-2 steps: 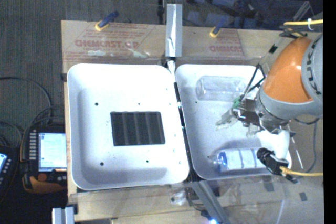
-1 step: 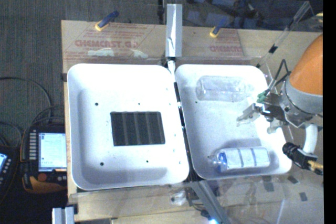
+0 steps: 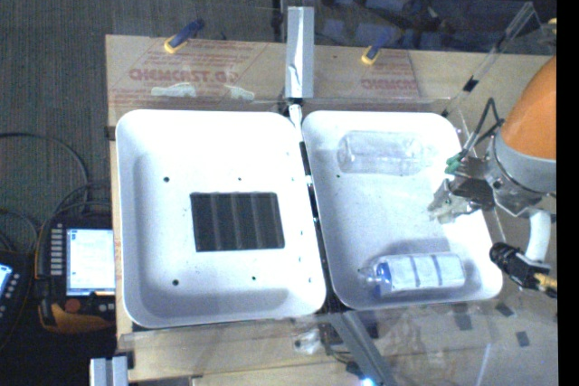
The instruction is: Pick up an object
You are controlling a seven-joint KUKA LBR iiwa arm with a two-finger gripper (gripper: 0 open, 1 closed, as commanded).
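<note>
My gripper [image 3: 450, 202] hangs over the right bin [image 3: 398, 226], close to that bin's right wall and roughly midway along it. Whether it is spread or pressed together I cannot tell; its tip is a small pale tangle against the white floor. I see nothing caught in it.

Two things lie in this bin. A clear bottle [image 3: 382, 151] rests near the bin's far wall, lying on its side with its long axis running left to right, parallel to that wall. A labelled bottle [image 3: 417, 272] with a blue cap lies near the bin's near wall, also on its side and also running left to right, cap end pointing toward the bin's left wall. I sit between the two, off toward the right wall from both.

The labelled bottle looks the nearer: it lies toward the near wall from my tip, and a little to the left. My guess is that it is the easier target, since its label makes its outline plain. Because its long axis runs left to right, I would want my closing direction set across it, from far wall to near wall, and to come down over its middle.

The left bin [image 3: 145, 194] holds a dark ribbed panel [image 3: 237, 221] at its centre, well apart from me.
</note>
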